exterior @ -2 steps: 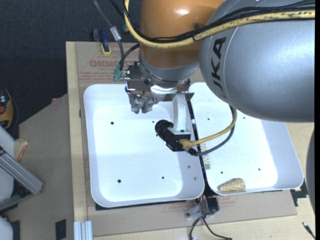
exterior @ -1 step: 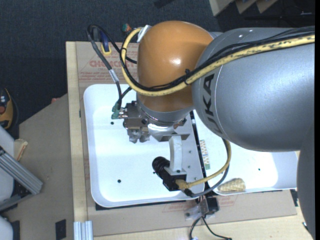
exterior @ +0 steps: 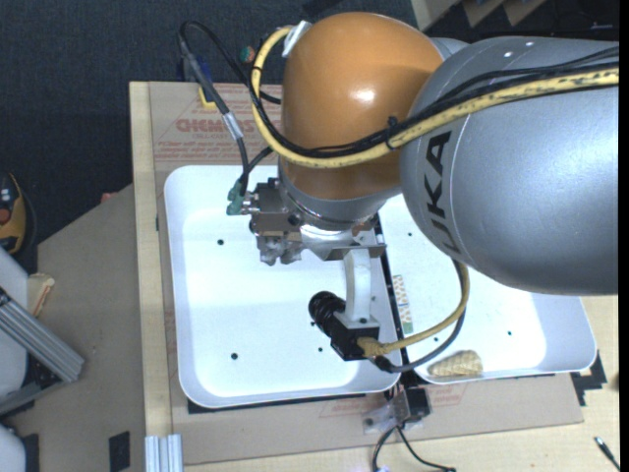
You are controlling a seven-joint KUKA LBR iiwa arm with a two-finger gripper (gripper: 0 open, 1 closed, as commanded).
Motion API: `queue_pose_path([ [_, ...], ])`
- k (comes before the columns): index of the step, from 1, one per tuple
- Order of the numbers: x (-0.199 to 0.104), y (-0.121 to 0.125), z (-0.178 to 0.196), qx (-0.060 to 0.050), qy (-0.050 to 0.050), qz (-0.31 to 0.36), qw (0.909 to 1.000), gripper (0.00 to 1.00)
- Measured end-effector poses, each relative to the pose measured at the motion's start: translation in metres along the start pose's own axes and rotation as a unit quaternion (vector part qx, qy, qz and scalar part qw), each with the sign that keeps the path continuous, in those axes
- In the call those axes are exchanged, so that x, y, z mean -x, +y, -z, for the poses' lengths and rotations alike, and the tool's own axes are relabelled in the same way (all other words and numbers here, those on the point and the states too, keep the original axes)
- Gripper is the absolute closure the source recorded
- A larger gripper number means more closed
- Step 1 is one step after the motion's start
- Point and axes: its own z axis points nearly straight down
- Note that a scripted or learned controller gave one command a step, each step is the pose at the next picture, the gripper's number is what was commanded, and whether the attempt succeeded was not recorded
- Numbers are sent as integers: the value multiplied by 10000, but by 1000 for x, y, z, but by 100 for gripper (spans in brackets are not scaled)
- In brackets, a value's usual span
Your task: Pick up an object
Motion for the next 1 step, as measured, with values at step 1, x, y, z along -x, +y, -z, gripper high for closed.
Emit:
queue_pose_path([
  [1, -4, 35, -58, -48, -23, -7, 10000, 100],
])
